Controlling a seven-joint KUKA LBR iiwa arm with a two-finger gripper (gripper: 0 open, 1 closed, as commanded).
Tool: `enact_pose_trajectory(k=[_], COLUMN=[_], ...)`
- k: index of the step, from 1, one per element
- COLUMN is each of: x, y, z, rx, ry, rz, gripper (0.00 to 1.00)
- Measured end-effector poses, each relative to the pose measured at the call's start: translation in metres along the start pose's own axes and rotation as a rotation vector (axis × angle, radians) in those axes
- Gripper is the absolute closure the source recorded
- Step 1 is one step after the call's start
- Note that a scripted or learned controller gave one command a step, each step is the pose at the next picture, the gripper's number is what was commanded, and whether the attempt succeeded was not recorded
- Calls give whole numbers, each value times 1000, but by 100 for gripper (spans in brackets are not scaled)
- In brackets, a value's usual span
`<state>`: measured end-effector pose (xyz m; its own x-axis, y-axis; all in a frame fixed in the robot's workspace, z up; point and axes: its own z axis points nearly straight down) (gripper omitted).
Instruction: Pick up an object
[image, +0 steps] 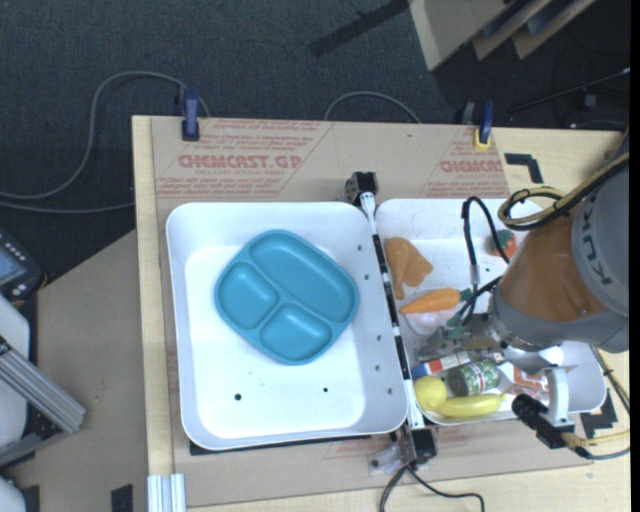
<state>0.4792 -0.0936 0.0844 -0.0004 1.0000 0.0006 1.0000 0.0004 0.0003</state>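
Camera view is showing the arm reaching into the right bin from the right, its orange band sitting over the middle of that bin and hiding much of the floor. The hand is hanging low below the wrist, among dark linkage and cables, and I cannot tell whether it is open or closed, since the wrist and clutter are covering its tips.

The candidates for picking are lying close around the hand. A banana is resting just below it, near the bin's front wall. A small bottle with a green label is lying between the banana and the hand, apparently right under it. A carrot is sitting just up and to the left of the hand, with a tan, bread-like piece further up beyond it. Well to the left, the left bin is carrying a blue divided plate, far from the hand.

Judging progress: the approach looks done, with the arm down inside the bin over the objects. Nothing is visibly lifted; every item seems to be resting on the bin floor. What is left, as far as I can judge, is the grasp itself and the lift clear of the bin on the tabletop.
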Motion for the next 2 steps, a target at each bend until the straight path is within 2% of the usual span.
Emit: enact_pose_trajectory(k=[1, 2], x=[1, 1], y=[0, 16], z=[0, 0], rx=[0, -2], ry=[0, -2], rz=[0, -1], gripper=[0, 0])
